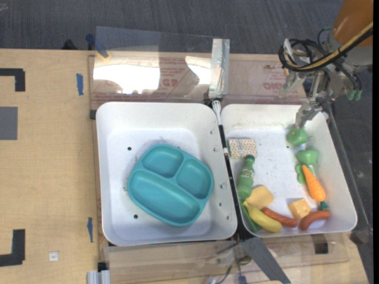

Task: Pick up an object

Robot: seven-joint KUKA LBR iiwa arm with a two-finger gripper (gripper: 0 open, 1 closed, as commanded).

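Observation:
The right bin [337,158] holds several toy foods. A round green toy [296,136] lies near its far right corner. My gripper [304,116] hangs directly over that toy, its tip at or just above the toy's top; whether they touch is unclear. Below it lie another green piece [308,156] and an orange carrot [314,183]. A green bottle [246,176] and a speckled cracker [241,148] sit by the bin's left wall. Along the front lie a yellow wedge [259,196], a banana [265,220], two red sausages [279,216] and a cheese cube [300,207].
The left bin [112,129] holds a teal divided plate [170,184]. A taped clear panel [219,70] stands behind the bins. Cables and the arm's wrist [323,58] crowd the far right corner. The middle of the right bin's floor [272,158] is bare.

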